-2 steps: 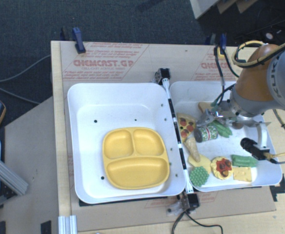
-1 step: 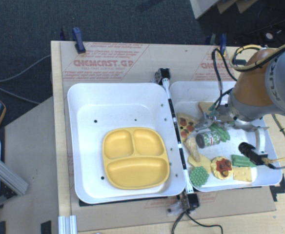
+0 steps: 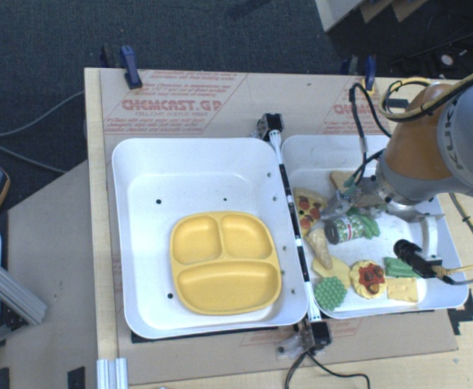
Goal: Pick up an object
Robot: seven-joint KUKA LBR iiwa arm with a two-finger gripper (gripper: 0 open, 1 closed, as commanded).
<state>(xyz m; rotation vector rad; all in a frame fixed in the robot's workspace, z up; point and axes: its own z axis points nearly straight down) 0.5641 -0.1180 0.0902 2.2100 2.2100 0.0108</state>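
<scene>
Gripper (image 3: 343, 207) amid crowded right bin (image 3: 455, 298)

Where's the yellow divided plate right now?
The yellow plate lies flat in the left bin, toward its near edge, close to the divider between the two bins and well away from the gripper over the right bin.

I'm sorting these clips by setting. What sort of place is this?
Probably a robotics lab bench: a grey and orange arm reaches over two white bins clamped onto a board, one holding a yellow divided plate, the other toy food, with cables across the carpet.
</scene>
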